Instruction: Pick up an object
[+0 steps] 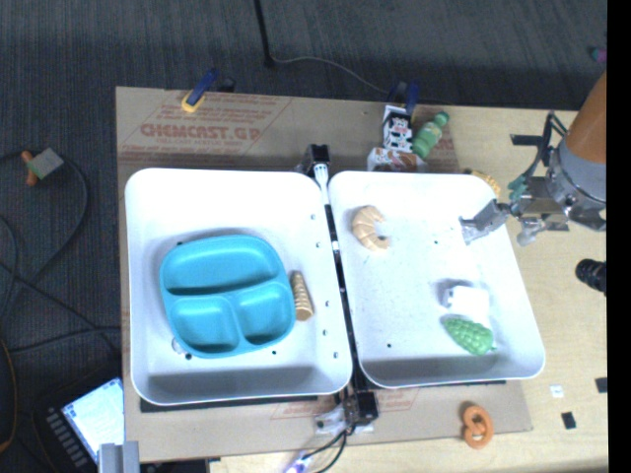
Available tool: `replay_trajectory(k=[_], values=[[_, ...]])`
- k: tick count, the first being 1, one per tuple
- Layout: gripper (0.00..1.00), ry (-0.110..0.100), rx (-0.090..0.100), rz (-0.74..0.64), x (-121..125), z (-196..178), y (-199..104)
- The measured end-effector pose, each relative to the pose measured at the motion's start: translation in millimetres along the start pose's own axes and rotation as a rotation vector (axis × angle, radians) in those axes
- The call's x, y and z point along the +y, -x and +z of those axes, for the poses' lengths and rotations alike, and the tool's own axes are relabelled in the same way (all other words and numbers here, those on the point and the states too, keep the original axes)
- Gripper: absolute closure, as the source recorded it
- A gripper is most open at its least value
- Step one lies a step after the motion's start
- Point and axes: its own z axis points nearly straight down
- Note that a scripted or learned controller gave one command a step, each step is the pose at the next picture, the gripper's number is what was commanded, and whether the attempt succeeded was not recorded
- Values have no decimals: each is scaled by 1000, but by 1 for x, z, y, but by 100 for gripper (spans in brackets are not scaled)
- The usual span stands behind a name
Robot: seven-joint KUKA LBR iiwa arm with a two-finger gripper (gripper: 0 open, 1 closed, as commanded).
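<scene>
The gripper [498, 215] hangs at the far right edge of the right bin [394, 363], carried by the grey arm [582, 180] with its orange band. Whether it is spread or pressed together I cannot tell, and nothing shows between its tips.

Places, taken from the gripper:
- A tan, croissant-like pastry [371, 227] lies well to its left, on the floor of the same bin near the divider.
- A small white object [465, 299] lies nearer the camera, just below the gripper in the view, and a green bumpy toy [467, 335] touches it on the near side.
- Far to the left, in the left bin [148, 205], sits a blue three-compartment tray [227, 296], with a small tan cylinder [301, 296] just beside its right rim.
- Beyond the bins, up and left of the gripper, a small printed packet [394, 141] and a green toy [428, 136] rest on the worktop [552, 363].
- An orange ring-shaped item [477, 424] lies on the worktop in front of the right bin.
</scene>
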Motion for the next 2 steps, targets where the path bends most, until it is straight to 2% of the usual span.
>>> replay_trajectory(k=[2], values=[[0, 0, 0, 0, 0, 0, 0]])
